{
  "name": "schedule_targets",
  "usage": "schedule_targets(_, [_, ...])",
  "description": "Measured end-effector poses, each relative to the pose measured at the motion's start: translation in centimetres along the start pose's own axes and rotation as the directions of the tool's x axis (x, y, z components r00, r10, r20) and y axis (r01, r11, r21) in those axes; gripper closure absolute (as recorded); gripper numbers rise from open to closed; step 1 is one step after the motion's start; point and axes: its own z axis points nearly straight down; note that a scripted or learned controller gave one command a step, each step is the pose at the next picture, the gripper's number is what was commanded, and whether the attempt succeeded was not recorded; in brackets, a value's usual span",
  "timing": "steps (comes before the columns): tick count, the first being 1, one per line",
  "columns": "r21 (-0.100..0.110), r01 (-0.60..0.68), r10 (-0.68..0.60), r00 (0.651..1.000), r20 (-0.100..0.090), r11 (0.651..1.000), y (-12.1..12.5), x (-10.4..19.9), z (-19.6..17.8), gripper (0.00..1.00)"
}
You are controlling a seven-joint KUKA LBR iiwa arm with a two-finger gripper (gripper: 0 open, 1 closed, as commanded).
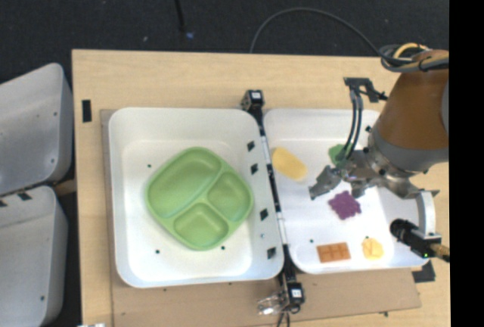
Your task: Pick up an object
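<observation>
in the right bin [302, 121] we see the gripper [330, 180] low over the floor, its fingers spread open with nothing between them. just right of it lies a purple piece [345, 204], lumpy, with no clear long axis. a yellow oval piece [289, 163] lies to its left, long axis slanting from upper left to lower right. the left bin [121, 166] holds a green divided tray [198, 197].

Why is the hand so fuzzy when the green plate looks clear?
In the camera view, the hand looks smeared and grey, likely motion blur; the green plate shows crisp ridges under even light, and the white bin glares softly with faint shadows.
</observation>
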Motion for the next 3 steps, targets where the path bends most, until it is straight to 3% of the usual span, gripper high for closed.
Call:
schedule_targets(1, [-0.009,0.003,-0.003,1.0,0.001,1.0,0.2,0.0,-0.4,0.0])
schedule_targets(3, [-0.003,0.0,0.0,1.0,0.001,1.0,0.8,-1.1,10.1,0.0])
